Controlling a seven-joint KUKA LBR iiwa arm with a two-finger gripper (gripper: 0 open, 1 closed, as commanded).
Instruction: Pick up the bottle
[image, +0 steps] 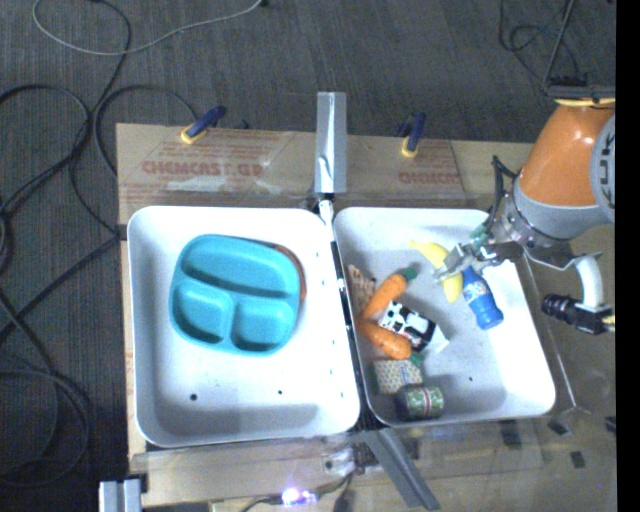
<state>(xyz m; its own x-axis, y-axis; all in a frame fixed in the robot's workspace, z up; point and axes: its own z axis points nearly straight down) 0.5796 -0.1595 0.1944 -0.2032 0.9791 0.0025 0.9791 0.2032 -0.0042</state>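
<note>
Over in the right bin (530, 390), upper right quarter, sits the bottle (482, 303): blue body, white cap end pointing up toward the arm, base pointing down and slightly right. Long axis runs roughly along the bin's depth, tilted a little clockwise from it. It lies flat on the bin floor as far as I can judge.

Jaws (468, 257) are just above and left of the cap end, touching or nearly touching the neck. From this angle I cannot tell whether they're open or closed, and I don't see the bottle body between them, so I wouldn't call it held.

Key relation: bottle extends away from the jaws toward the lower right, so they're over the top end, not mid-body. My read is a grasp here catches the neck at best; a shift down along the axis would give a surer bite across the narrow width.

Clutter nearby: banana (440, 262) just left of the jaws, touching or close. Carrot (384, 296) and the rest are well apart, left of the bottle. Blue tray (235, 293) in the left bin (150, 400), irrelevant.
</note>
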